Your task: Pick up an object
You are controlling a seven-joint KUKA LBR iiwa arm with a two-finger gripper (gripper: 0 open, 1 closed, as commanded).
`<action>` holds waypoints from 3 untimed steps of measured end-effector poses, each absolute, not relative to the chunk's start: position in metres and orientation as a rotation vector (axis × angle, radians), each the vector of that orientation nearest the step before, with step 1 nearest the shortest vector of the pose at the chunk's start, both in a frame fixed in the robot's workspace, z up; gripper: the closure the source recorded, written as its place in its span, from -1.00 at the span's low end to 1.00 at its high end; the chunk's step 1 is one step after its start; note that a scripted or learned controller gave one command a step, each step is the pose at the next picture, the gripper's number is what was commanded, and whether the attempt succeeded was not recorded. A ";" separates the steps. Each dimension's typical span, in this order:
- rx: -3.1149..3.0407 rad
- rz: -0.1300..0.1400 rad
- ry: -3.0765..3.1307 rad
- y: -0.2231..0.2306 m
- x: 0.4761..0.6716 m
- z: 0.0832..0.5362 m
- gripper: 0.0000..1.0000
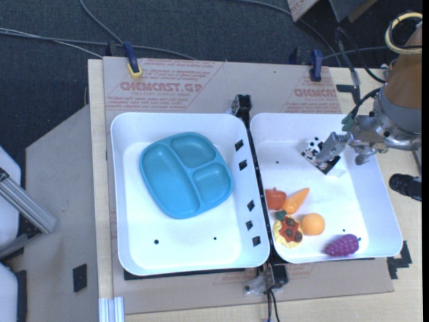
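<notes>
My gripper (328, 159) hangs low over the upper middle of the right bin (375, 200), reaching in from the right. A small black-and-white spotted object (310, 150) lies just left of it, touching or very close; I cannot tell whether it is gripped. Toward the bin's front left lie a red toy pepper (274, 198), an orange carrot (299, 196), an orange fruit (312, 224), a yellow piece with red and dark bits (287, 233) and purple grapes (342, 245).
The left bin (134, 247) bears a blue divided plate (186, 174). A black divider with clips (249, 180) runs between the bins. The arm's grey wrist and orange band (402, 92) stand over the right bin's far right corner.
</notes>
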State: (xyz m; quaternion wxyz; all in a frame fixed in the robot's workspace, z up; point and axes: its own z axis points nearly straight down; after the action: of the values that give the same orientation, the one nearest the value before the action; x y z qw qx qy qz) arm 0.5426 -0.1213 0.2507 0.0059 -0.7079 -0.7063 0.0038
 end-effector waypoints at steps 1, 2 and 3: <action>-2.220 0.000 -2.220 -0.121 0.545 0.257 -1.00; -2.218 0.005 -2.215 -0.127 0.537 0.199 -1.00; -2.217 0.005 -2.216 -0.125 0.537 0.136 -1.00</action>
State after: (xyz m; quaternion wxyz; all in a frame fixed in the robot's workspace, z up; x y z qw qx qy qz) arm 0.5372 -0.1247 0.1360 0.0035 -0.7073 -0.7069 0.0015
